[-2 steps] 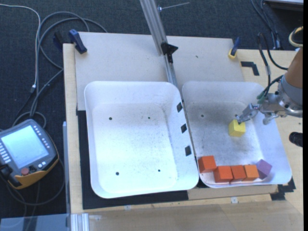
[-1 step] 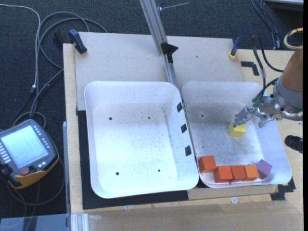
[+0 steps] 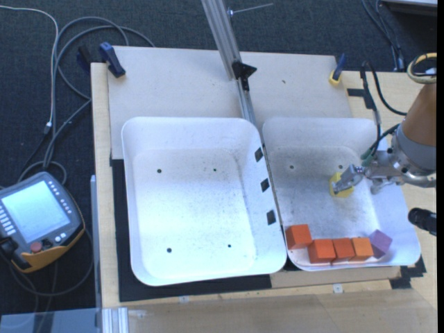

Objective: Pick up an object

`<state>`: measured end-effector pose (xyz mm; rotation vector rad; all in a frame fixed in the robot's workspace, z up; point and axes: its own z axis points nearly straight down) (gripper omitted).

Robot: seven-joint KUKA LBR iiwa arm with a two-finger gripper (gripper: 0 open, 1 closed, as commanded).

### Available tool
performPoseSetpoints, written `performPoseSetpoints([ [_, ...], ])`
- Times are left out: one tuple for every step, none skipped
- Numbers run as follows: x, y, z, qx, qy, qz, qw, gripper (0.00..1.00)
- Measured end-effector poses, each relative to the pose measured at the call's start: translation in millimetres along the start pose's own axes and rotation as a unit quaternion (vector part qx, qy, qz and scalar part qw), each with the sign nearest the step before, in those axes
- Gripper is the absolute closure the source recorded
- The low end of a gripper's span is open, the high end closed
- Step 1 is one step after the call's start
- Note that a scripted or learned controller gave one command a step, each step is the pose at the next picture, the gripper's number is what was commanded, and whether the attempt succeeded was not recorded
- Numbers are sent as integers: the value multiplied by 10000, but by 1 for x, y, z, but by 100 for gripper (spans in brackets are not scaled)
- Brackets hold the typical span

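Bins sat side by side on the bench (image 3: 180, 82): the left bin (image 3: 139, 137) at nine o'clock of the view's centre, the right bin (image 3: 305, 134) at three o'clock. The arm (image 3: 423, 127) reached in from three o'clock, its orange band at the frame's edge and the grey wrist below it. The claw (image 3: 350, 179) hung over the middle of the right bin, pointing toward nine o'clock. A yellow object (image 3: 342, 184) sat right at the claw's tip, touching or nearly touching it; whether it lay between the fingers or merely beside them could not be told, and the claw's width could not be told either.

Along the right bin's six o'clock wall lay a row of blocks. An orange block (image 3: 299, 235) stood at the row's nine o'clock end, slightly apart and higher. Three more orange blocks (image 3: 340, 249) sat touching in a line beside it. A purple block (image 3: 380, 241) closed the row at its three o'clock end, near the bin's corner.

A metal pole (image 3: 222, 26) ran from twelve o'clock down to the gap between the bins. A blue clamp (image 3: 111, 57) gripped the bench at eleven o'clock, and a yellow clamp (image 3: 337, 75) at one o'clock. A pendant (image 3: 35, 217) with a lit screen lay on the floor at nine o'clock.
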<state>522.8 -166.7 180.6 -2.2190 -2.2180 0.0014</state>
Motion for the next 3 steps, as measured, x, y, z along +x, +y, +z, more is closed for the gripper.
performPoseSetpoints([
  [-27, 49, 85, -2, -14, -6, 10000, 0],
  [-26, 51, 70, -38, -19, -12, 10000, 100],
  [-15, 36, -37, -59, -23, -13, 10000, 100],
])
